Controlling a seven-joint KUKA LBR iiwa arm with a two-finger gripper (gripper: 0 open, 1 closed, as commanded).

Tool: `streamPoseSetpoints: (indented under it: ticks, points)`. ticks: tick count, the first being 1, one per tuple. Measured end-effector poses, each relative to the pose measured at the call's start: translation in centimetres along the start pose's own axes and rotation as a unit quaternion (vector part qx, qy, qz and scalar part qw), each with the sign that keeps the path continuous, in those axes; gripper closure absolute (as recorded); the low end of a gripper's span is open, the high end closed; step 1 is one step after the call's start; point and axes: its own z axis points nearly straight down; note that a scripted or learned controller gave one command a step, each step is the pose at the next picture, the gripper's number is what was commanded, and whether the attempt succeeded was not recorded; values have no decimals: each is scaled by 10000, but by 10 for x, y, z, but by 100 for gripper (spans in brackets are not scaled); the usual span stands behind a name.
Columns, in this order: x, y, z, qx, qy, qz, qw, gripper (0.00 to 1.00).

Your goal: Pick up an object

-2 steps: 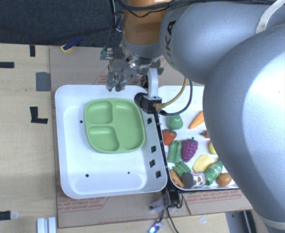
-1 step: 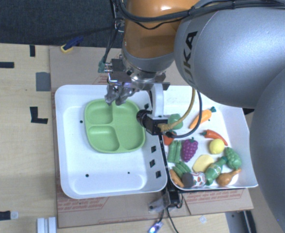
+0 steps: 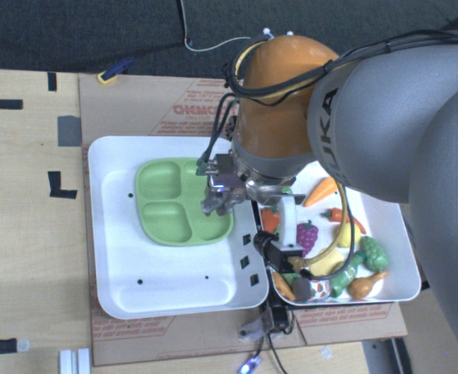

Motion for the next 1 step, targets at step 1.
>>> streamPoseSetpoints:
  ticks: [1]
  points:
    - [71, -28, -122, -97, 50, -79, 9999, 100]
